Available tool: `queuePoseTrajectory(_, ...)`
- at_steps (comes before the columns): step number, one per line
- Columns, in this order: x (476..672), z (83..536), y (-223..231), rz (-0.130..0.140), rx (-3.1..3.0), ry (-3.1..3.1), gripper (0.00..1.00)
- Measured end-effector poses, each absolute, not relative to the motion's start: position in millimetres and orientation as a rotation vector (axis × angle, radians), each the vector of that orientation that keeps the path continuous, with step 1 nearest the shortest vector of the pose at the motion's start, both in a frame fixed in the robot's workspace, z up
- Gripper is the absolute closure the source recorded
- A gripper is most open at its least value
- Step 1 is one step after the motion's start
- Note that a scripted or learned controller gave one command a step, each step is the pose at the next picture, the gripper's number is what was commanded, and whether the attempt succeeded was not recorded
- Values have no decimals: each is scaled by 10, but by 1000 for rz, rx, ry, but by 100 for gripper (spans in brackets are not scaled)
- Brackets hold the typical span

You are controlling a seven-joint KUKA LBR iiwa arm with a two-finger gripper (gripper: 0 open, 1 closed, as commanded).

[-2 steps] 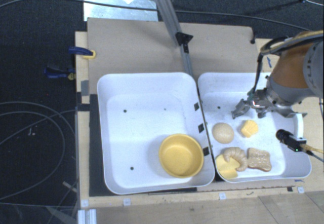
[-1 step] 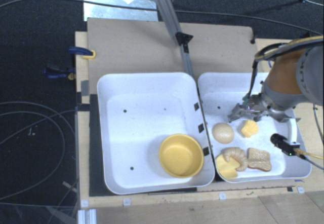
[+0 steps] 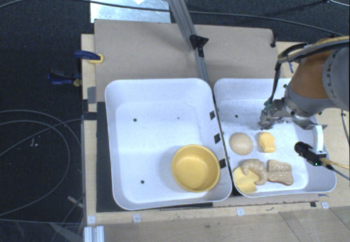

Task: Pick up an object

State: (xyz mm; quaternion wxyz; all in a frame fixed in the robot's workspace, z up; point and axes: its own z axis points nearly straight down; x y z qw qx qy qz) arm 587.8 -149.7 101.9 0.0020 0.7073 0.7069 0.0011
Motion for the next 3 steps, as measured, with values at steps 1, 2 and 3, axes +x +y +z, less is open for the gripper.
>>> queuePoseTrajectory(1, 5880, 1580, -1601, 5, 2218, 2216, 100)
queuePoseTrajectory(2, 5940, 2025, -1614, 4, 2214, 2223, 100)
queuePoseTrajectory(3, 5955, 2562, -1615, 6, 2211, 2223, 100)
